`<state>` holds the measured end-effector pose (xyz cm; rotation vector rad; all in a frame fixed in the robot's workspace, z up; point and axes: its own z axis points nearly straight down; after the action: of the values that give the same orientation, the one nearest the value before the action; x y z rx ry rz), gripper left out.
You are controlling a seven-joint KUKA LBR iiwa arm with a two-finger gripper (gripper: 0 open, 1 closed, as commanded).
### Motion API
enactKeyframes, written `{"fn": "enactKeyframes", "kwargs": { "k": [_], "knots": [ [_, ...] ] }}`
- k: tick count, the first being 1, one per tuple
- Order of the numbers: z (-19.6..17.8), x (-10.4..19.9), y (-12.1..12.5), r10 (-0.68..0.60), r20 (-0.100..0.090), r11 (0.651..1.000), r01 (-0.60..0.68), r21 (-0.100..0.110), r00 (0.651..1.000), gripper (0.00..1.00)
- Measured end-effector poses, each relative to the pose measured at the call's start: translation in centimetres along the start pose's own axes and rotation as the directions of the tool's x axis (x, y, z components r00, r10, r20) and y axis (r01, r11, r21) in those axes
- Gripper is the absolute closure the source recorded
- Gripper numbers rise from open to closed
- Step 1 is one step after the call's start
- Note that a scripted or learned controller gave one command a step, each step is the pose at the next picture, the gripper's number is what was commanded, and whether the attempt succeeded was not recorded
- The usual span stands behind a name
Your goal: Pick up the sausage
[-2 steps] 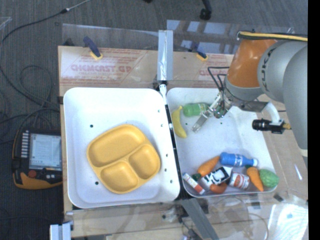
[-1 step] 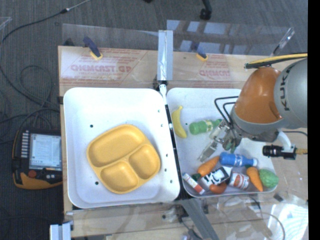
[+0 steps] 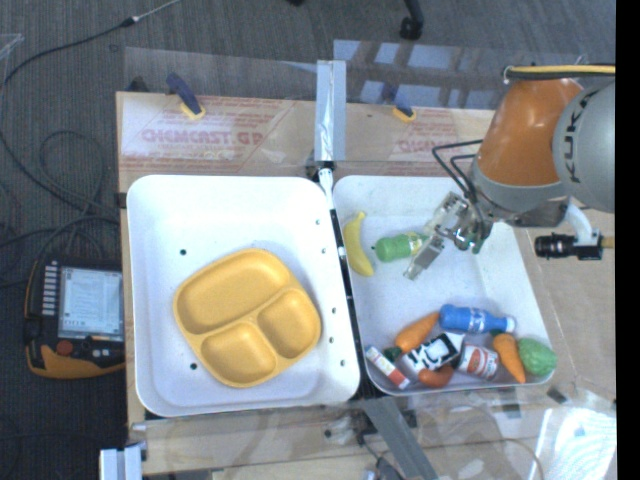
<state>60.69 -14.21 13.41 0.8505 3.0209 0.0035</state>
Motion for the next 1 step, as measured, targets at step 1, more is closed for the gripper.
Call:
{"fn": "enactKeyframes", "kwargs": {
  "k": [1],
  "knots": [
    [4.0,11.79,-3.34,-0.031,-0.001,1.0,0.031,0.002,1.0,0.0]
  ]
}}
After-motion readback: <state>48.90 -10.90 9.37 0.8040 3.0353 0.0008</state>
